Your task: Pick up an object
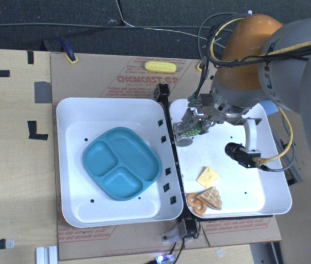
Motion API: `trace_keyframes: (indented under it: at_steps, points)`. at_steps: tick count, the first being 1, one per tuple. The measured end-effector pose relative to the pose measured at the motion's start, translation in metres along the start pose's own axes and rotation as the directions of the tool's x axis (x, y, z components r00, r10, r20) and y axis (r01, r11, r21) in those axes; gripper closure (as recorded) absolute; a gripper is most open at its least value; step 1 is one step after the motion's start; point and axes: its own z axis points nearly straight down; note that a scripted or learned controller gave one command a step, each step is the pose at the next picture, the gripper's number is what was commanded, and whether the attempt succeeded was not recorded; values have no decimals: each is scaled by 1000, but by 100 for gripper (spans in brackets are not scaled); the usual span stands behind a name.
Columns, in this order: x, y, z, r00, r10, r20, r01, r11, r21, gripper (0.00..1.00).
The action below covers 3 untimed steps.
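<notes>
Progress: nothing seen lifted clear; pick judged not yet done, with approach made and grasp and lift left.
Right bin, near corner: brown pretzel (196, 203) and pizza slice (211, 197) touching each other, tucked against the near-left corner of the right bin (276, 199); both well apart from the gripper.
Right bin, middle: yellow cheese wedge (207, 177) lying flat, just beyond the pizza slice; nearer the gripper than those two, yet apart from it and untouched.
Left bin: blue plate (121, 163) with three compartments, flat in the middle of the left bin (67, 164); across the dividing wall from the gripper.
Gripper: gripper (187, 132) low over the left edge of the right bin, hard by the wall between the bins; how far open, impossible to tell from this angle.
At the gripper tip: small green bit (192, 128) right against the metal; held, merely beside, or part of the tool, not clear.
Likeliest target: judged to be the green bit, if an object at all; otherwise the cheese wedge.
Far side: yellow piece (160, 66) on the cardboard sheet (128, 78) over the desk (7, 147), outside both bins.
</notes>
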Motion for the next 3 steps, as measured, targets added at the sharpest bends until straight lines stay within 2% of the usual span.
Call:
trace_keyframes:
  at_steps: [2,3]
  points:
    - [110,21,29,1000,1,2,-1,1000,1,100]
    - [107,21,28,1000,4,2,-4,1000,1,0]
